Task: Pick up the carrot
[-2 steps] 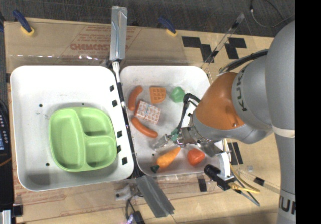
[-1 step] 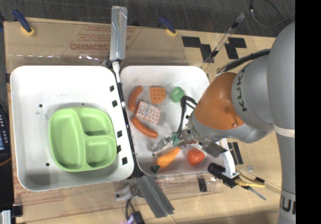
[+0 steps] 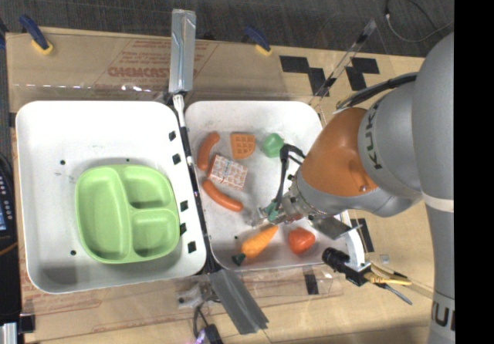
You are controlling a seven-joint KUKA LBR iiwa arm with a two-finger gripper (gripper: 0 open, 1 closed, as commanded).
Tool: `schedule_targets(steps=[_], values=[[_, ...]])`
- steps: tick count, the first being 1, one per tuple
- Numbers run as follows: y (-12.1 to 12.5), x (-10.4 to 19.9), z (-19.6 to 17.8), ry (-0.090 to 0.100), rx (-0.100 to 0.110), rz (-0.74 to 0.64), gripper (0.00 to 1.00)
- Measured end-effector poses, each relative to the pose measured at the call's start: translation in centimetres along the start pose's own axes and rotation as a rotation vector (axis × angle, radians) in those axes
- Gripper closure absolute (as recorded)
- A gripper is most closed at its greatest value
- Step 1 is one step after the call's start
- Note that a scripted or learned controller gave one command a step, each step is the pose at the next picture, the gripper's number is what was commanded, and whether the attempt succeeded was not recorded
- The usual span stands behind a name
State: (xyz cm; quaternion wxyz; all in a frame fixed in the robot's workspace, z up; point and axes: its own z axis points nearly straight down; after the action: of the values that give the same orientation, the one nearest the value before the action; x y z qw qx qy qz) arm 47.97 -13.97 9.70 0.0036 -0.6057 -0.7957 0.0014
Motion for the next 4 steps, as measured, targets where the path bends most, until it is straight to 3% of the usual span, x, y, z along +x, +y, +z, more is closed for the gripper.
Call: schedule_targets(steps=[1,2,3,4], values=[[0.0,0.0,0.0,0.000,0.000,0.000,0.00],[-0.6,-1.6,0.7,0.001,-0.005,0.041,0.00],[-0.5,-1.8,0.0,-0.002,-0.003,0.038,1.00],[1.4,5.8,-11.0,-0.002,-0.003,0.115,1.00]])
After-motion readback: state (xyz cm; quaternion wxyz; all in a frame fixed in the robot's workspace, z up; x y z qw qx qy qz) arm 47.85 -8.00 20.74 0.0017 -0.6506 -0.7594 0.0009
